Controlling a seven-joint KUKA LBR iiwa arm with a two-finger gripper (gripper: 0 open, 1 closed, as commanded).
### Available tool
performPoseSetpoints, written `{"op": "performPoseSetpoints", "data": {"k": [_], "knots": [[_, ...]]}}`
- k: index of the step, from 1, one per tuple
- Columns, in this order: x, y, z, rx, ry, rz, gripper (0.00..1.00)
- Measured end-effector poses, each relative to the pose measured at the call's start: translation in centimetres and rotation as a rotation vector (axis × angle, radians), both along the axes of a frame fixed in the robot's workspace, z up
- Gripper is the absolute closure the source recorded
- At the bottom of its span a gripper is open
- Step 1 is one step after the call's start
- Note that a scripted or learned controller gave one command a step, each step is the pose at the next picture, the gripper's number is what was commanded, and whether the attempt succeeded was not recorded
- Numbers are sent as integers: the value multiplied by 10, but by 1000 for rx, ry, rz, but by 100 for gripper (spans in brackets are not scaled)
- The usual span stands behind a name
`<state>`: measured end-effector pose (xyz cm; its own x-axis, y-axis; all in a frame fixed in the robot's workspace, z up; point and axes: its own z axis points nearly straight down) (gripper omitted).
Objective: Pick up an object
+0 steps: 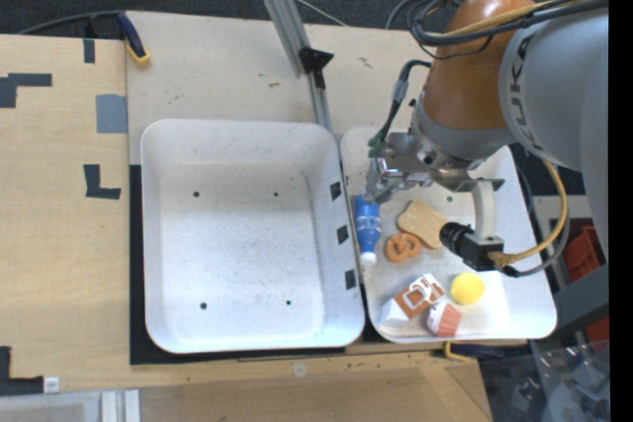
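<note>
My gripper [381, 181] hangs low over the left side of the right bin [534, 306], just above the top end of a blue and white bottle [367, 227] that lies along the bin's left wall. To the right of the bottle lie a tan slice of bread [423, 223] and a brown pretzel [400, 248]. Nearer the front edge sit a yellow ball [468, 288], an orange and white carton [419, 295] and a small red and white cup [444, 317]. Nothing shows between the fingers.
The left bin [237, 232] stands beside the right one, and black clips [343, 234] line the wall between them. A slanted metal rail [282, 5] runs down to the bins' far edge. The arm's black camera mount [470, 244] hangs over the right bin.
</note>
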<state>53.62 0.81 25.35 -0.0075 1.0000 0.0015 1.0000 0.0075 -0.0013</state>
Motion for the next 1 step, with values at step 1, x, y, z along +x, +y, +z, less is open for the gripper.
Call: {"op": "performPoseSetpoints", "data": {"k": [1], "knots": [[12,47,-16,-1,2,-1,100]]}}
